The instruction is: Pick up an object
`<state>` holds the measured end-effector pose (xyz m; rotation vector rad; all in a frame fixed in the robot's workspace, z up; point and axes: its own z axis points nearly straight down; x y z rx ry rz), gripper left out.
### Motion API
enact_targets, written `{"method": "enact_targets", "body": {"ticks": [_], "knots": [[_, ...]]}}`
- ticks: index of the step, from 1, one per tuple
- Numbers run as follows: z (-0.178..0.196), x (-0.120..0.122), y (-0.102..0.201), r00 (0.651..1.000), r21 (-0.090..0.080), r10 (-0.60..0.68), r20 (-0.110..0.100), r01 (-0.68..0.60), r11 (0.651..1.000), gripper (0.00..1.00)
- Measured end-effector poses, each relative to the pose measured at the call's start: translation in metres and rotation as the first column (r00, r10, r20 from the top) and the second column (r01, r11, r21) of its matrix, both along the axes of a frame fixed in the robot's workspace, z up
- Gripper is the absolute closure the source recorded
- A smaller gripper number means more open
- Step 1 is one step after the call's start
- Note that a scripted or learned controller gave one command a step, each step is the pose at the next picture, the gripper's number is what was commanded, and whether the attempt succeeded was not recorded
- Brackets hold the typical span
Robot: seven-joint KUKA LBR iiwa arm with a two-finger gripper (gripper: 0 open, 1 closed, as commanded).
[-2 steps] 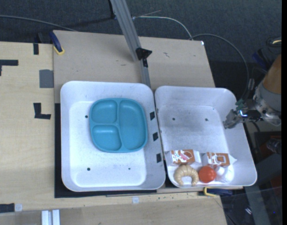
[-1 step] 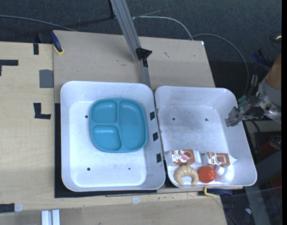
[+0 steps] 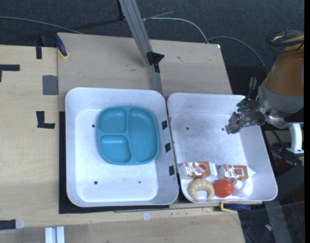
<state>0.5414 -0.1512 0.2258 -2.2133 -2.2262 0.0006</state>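
My gripper (image 3: 231,127) hangs over the right side of the right bin (image 3: 205,135), on the grey arm with the orange band that comes in from the right. Nothing shows between its dark fingers. Well below it, along the bin's front edge, lie a tan croissant (image 3: 201,188), a red tomato-like ball (image 3: 224,188) and two white packets with orange print (image 3: 197,169) (image 3: 237,172). The left bin (image 3: 79,151) holds a teal divided plate (image 3: 128,134).
A slanted grey metal post (image 3: 137,24) stands behind the bins, with a black clamp at its foot. Cables trail across the dark floor at the back. Wooden bench top with black tape marks lies to the left.
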Motion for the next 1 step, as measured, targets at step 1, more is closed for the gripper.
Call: {"method": "enact_targets", "body": {"ticks": [1], "knots": [[0.0089,0.0187,0.0541,1.0,0.001,0.002,0.002,-0.002,1.0,1.0]]}}
